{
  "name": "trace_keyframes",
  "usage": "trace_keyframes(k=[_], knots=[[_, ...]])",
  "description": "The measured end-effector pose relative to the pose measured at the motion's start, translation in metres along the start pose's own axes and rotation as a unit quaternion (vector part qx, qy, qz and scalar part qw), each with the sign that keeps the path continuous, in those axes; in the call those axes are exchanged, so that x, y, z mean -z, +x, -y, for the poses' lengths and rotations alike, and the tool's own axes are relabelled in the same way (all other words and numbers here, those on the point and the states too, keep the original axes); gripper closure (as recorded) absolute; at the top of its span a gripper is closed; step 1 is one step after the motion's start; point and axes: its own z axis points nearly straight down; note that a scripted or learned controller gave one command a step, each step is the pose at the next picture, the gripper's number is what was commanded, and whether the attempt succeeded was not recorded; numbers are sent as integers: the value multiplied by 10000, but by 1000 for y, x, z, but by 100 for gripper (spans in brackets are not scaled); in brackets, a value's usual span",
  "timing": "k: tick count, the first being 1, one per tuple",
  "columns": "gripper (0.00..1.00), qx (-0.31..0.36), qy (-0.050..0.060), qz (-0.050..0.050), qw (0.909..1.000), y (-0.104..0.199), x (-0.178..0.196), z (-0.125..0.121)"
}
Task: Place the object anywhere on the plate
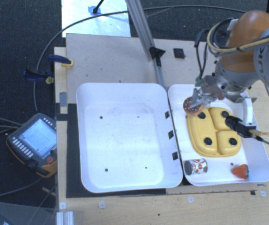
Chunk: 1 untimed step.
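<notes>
Yellow sectioned plastic plate (215, 135) lies under the gripper (195, 103), jaws clamped on a round sprinkled doughnut (191, 107).

A divided plate (215, 137) sits in the right bin (260, 170), a can (196, 166) and strawberry (240, 171) before it.

Yellow plate (215, 137) below the gripper (194, 103), brown speckled doughnut (191, 106) at it, red strawberry (240, 171), red-patterned white can (196, 166) beyond.
</notes>
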Motion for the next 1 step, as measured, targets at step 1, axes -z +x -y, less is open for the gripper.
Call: trace_keyframes(k=[1], knots=[[100, 1, 7, -1, 10000, 52, -4, 10]])
